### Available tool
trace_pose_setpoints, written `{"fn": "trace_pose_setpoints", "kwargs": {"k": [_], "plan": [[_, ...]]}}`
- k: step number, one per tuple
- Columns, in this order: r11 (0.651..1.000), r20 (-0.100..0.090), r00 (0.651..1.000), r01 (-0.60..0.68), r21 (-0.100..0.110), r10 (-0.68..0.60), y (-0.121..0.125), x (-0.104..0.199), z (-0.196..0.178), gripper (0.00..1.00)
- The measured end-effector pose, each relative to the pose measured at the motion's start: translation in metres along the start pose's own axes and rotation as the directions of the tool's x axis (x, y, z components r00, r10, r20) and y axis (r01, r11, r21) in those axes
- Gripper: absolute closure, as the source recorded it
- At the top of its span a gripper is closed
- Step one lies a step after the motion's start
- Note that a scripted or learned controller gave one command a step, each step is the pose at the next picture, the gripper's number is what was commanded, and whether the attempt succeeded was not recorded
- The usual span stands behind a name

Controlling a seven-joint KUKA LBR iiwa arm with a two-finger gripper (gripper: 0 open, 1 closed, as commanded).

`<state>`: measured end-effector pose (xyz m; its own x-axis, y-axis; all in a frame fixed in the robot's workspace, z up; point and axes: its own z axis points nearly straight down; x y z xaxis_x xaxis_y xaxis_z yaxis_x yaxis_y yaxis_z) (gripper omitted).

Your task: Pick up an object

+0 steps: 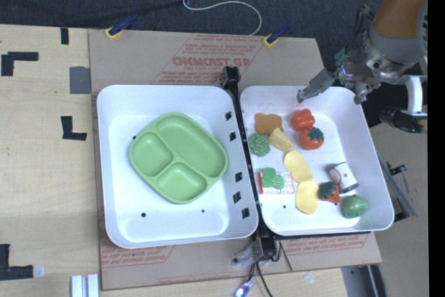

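Gripper (334, 88) above the right bin's (368, 142) far edge, fingers apart, holding nothing. Toy foods, including a red pepper (302, 119), lie inside; green plate (178, 158) occupies the left bin (111, 149).

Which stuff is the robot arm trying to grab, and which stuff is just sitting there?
For the job:
gripper
toy foods in the right bin: red tomato, yellow lemon, green broccoli

Just lying about:
green divided plate in the left bin
white cable
cardboard sheet
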<state>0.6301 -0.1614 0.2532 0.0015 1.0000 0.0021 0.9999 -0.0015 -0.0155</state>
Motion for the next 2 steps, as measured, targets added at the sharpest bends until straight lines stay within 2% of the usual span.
{"fn": "trace_pose_setpoints", "kwargs": {"k": [1, 2], "plan": [[1.0, 0.002, 1.0, 0.003, -0.012, -0.003, 0.002, 0.0, -0.008, 0.0], [1.0, 0.002, 1.0, 0.003, -0.009, -0.003, 0.008, -0.002, 0.04, 0.0]]}}
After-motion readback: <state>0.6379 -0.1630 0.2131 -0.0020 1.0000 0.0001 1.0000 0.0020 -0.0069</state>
